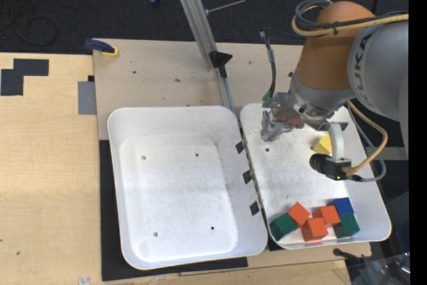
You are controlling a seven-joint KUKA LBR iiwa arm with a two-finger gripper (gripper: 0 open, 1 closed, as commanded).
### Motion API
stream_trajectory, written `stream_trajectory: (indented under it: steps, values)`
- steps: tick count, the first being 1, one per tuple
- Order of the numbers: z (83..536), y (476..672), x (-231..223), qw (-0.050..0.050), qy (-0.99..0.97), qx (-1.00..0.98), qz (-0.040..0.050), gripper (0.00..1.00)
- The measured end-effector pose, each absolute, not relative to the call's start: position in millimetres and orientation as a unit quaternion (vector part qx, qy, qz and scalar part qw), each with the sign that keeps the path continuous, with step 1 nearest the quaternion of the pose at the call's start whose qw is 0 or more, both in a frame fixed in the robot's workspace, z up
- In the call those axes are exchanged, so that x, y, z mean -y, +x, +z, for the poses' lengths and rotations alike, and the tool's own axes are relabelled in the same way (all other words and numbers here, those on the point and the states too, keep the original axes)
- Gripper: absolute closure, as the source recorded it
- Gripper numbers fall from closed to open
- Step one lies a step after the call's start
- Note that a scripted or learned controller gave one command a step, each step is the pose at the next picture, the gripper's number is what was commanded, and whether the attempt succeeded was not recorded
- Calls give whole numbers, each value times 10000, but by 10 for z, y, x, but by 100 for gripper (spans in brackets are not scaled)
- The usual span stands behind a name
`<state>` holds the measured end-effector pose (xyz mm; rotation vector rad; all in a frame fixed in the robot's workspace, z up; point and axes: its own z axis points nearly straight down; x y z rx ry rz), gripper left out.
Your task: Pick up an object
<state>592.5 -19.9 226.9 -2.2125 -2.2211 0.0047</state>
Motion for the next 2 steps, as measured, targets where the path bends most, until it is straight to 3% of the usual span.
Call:
stream_trajectory:
  steps: [2]
  values:
    - [2251,5525,-766,29,-7058,7084,16,100]
